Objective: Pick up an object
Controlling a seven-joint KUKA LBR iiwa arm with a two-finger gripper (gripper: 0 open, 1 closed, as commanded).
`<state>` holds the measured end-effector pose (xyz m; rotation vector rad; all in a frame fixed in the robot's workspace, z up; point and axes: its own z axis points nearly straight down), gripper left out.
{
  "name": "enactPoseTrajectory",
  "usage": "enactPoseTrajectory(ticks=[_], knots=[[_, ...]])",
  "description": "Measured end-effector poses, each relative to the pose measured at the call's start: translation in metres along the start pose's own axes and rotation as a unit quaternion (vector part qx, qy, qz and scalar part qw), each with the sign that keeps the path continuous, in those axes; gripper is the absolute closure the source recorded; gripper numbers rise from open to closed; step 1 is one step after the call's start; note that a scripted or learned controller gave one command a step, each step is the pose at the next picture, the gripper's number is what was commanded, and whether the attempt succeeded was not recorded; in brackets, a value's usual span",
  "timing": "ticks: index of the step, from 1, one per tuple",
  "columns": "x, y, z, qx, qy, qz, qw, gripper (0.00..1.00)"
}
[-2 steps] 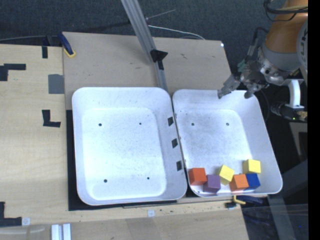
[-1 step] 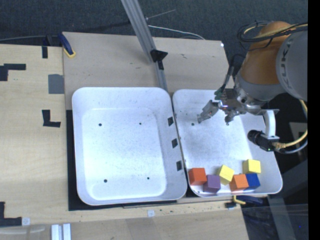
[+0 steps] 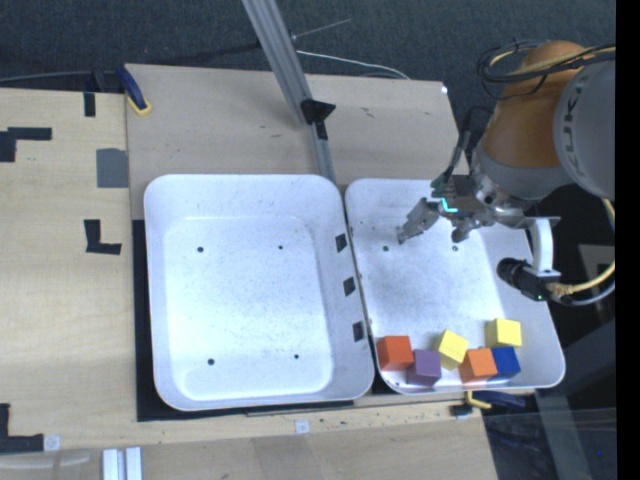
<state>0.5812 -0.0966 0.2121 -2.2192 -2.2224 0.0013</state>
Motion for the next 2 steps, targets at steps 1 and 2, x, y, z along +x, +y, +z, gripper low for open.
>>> enactPoseTrajectory(ticks=[1, 2], knots=[[0.052, 0.003, 0.022, 0.002, 0.001, -0.002, 1.0000, 0.00], [0.131, 0.007, 0.021, 0.000, 0.002, -0.004, 1.0000, 0.00]])
